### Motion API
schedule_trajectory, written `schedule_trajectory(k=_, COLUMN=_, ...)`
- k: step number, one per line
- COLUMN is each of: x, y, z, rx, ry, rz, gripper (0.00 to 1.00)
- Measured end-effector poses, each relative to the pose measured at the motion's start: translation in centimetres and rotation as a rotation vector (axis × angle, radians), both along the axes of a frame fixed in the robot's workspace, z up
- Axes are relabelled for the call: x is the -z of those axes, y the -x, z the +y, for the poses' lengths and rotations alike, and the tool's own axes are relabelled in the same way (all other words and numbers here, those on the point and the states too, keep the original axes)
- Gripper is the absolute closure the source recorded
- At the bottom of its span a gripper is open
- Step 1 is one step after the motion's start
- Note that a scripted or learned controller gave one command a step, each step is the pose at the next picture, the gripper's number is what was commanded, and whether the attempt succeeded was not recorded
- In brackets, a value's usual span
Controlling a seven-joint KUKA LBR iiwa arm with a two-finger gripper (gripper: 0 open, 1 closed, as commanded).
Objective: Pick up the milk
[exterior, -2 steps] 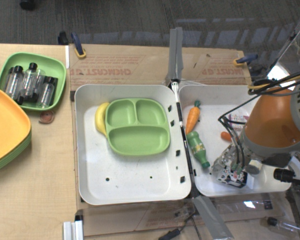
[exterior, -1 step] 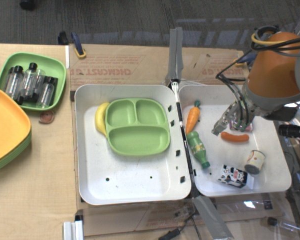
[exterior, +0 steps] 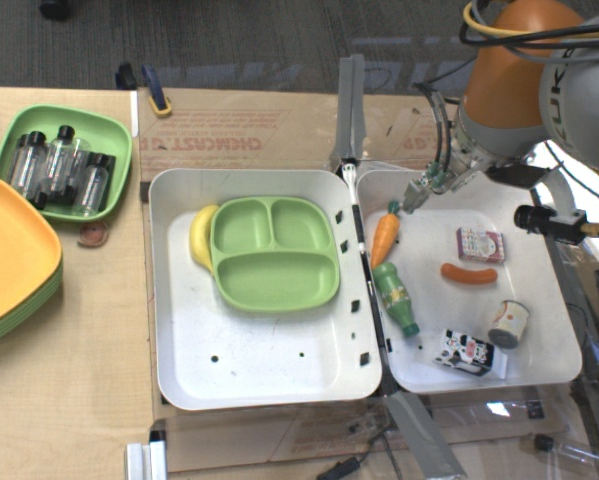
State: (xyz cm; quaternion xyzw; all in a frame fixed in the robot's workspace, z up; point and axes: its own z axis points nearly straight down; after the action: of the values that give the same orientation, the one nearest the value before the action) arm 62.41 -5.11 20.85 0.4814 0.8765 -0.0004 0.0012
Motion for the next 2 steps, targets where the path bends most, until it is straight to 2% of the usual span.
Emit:
schedule_trajectory(k=1, x=1.8, y=2.6, z=4.2, rx=-0.068, ry=-0.001, rz=0.004, gripper=1.0)
schedule_trajectory(k=2, x=1.8, y=-3.3, z=6.2, rx=0.253, ry=0.001, rz=0.001, gripper=1.0)
